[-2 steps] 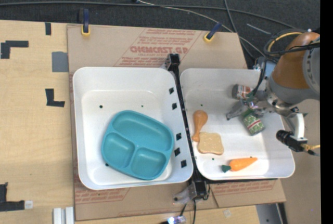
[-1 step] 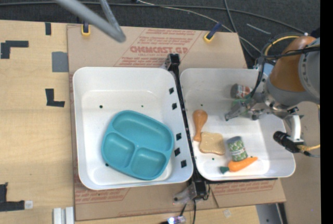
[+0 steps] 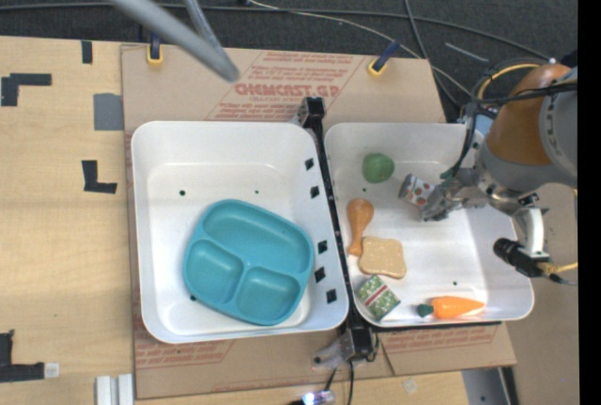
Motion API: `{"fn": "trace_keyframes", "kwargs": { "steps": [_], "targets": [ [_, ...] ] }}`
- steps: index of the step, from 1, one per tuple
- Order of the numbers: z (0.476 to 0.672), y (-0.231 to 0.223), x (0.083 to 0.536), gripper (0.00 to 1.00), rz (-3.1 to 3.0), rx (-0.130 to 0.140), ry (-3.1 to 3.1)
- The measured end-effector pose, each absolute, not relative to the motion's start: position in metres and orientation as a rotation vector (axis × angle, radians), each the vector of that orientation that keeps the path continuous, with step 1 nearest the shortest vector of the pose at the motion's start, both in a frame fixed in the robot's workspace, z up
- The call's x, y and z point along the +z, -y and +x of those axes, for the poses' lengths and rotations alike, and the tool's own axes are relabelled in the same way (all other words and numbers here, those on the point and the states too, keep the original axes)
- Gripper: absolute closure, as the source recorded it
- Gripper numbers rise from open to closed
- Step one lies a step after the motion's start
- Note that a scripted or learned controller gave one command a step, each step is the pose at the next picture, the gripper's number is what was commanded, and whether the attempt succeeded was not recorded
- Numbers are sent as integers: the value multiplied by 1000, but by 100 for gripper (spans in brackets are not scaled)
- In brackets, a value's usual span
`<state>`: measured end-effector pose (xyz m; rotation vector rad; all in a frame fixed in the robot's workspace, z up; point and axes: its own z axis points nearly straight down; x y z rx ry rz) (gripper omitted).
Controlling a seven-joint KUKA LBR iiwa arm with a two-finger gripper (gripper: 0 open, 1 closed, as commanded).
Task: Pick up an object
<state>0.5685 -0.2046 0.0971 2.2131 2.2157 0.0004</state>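
Several small things lie in the right bin [image 3: 488, 234]: a green ball [image 3: 378, 168], a drumstick [image 3: 359, 221], a slice of toast [image 3: 382, 257], a green packet [image 3: 377, 297] and a carrot [image 3: 453, 306]. The gripper [image 3: 434, 203] sits low in that bin, just beside the ball; its grip I cannot tell. This looks like the reaching step; next comes closing on something and lifting.

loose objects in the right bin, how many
6: green ball at back, small can by the tool, drumstick, toast, green packet, carrot in front. The arm may hide more.
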Motion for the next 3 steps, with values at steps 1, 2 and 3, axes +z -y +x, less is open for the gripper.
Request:
{"fn": "trace_keyframes", "kwargs": {
  "steps": [1,2,3],
  "targets": [
    [572,210,141,100,2219,2,-2220],
    [577,214,186,100,2218,2,-2220],
    [580,221,247,100,2217,3,-2218]
  ]
}}
